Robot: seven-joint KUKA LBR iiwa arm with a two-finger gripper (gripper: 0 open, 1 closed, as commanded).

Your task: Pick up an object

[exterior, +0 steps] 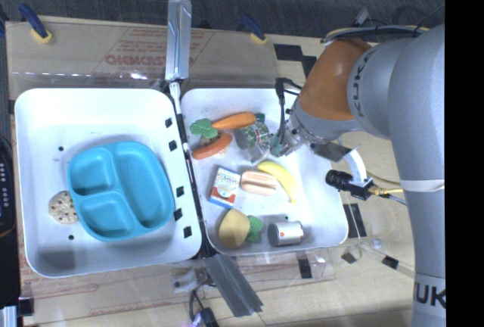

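Observation:
My gripper [280, 144] is low in the right bin [325, 216], near its back right part. It sits just right of a small grey-green can-like object [255, 136] and just above a yellow banana [278, 176]. Two orange carrots with green tops lie left of it, one [233, 121] behind the other [212, 145]. A hot dog toy [258, 182], a small white and red box [225, 187], a yellow potato-like piece [234, 228] with a green bit [255, 226] beside it, and a silver can [286, 232] fill the front of the bin.
The left bin [38, 121] holds a blue divided plate [119, 189] and a round cookie [63, 207] at its left. A metal divider post [178, 38] stands between the bins at the back.

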